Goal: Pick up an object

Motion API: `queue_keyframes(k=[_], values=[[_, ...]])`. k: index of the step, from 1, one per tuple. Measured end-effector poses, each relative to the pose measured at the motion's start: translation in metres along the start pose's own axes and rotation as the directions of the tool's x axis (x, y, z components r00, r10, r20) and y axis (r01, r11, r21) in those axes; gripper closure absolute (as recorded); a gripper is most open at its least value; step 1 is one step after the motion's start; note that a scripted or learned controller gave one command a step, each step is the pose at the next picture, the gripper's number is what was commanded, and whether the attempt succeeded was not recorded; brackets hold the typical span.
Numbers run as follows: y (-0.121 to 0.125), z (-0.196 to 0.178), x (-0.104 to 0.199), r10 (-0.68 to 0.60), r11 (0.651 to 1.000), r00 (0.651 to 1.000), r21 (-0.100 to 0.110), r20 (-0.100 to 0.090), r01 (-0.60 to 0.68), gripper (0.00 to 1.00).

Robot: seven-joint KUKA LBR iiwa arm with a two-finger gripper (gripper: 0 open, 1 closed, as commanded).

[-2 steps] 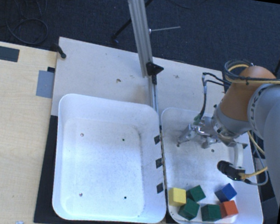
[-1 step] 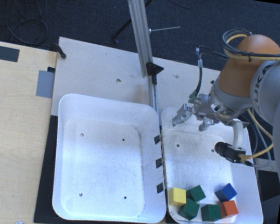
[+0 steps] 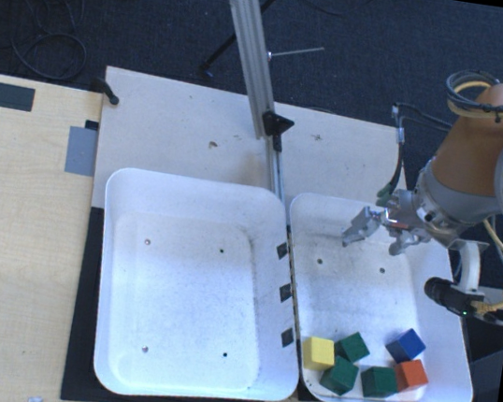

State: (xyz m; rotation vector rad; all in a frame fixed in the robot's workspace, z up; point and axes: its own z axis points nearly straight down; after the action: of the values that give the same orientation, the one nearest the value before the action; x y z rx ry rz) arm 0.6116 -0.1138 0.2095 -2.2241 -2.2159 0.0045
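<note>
Hovering: gripper (image 3: pixel 380 233) at upper part of right bin (image 3: pixel 379 291), jaws spread, nothing between them.
Targets: blocks clustered at lower right of frame — yellow block (image 3: pixel 319 352), blue block (image 3: pixel 407 344), orange block (image 3: pixel 412 373), green blocks (image 3: pixel 353 346).
Approach: probably best to drop onto blue block, most isolated.
Surroundings: left bin (image 3: pixel 134 224) alongside; pale bench (image 3: pixel 178 127), dark floor beyond.

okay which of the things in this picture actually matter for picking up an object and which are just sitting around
For the job: gripper, open over the right bin; yellow block, blue block, orange block, three green blocks.

Just lying about: left bin, slanted metal rail, floor cables.
</note>
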Motion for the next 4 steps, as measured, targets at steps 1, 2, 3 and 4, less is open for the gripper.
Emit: queue_keyframes(k=[1,2,3,4], values=[[-0.003,0.12,-0.05,-0.001,1.0,1.0,-0.002,-0.002,0.001,0.0],[0.006,0.118,0.017,-0.009,1.0,1.0,-0.002,-0.003,0.009,0.0],[0.039,0.119,0.011,-0.007,1.0,1.0,-0.004,-0.001,0.007,0.0],[0.054,-0.005,-0.018,-0.004,1.0,1.0,-0.011,0.002,0.004,0.0]])
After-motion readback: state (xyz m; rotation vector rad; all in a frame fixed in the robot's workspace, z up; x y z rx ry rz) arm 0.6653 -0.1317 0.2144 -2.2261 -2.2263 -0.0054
